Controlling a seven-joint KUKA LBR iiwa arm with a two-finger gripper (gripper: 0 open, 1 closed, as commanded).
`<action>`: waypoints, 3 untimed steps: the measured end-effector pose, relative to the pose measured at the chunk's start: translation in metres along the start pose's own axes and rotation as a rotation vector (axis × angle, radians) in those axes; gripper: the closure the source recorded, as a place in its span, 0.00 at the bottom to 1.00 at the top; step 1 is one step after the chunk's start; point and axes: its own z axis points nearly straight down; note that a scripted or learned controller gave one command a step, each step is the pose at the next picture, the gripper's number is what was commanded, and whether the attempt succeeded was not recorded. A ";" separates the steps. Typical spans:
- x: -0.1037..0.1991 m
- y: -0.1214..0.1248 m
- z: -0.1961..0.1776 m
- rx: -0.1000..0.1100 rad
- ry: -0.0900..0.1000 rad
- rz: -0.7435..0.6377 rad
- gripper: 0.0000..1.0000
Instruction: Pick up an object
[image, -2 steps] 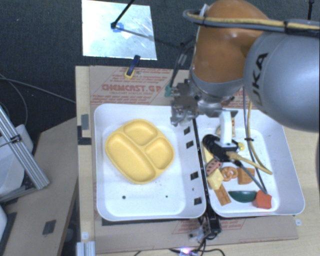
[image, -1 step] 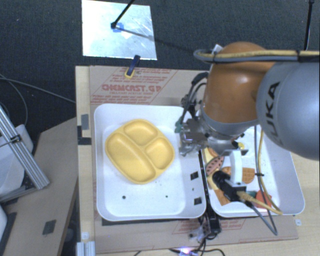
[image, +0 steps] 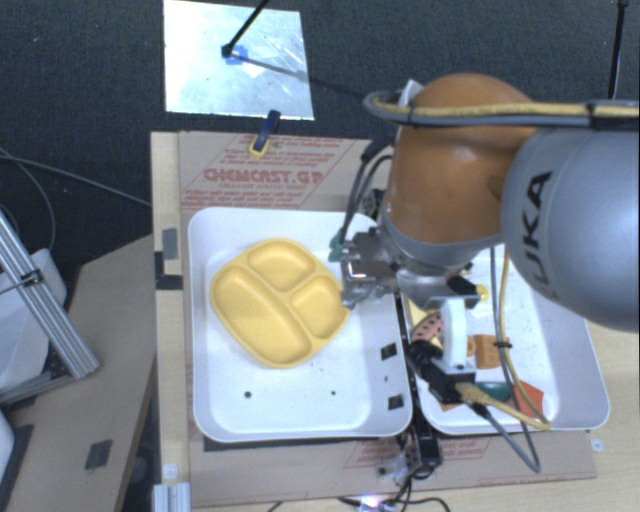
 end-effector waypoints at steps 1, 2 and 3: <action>-0.002 0.000 0.001 0.001 -0.001 0.004 0.00; 0.033 -0.003 0.148 0.013 -0.003 0.004 0.00; 0.098 0.001 0.018 -0.009 0.007 -0.005 0.00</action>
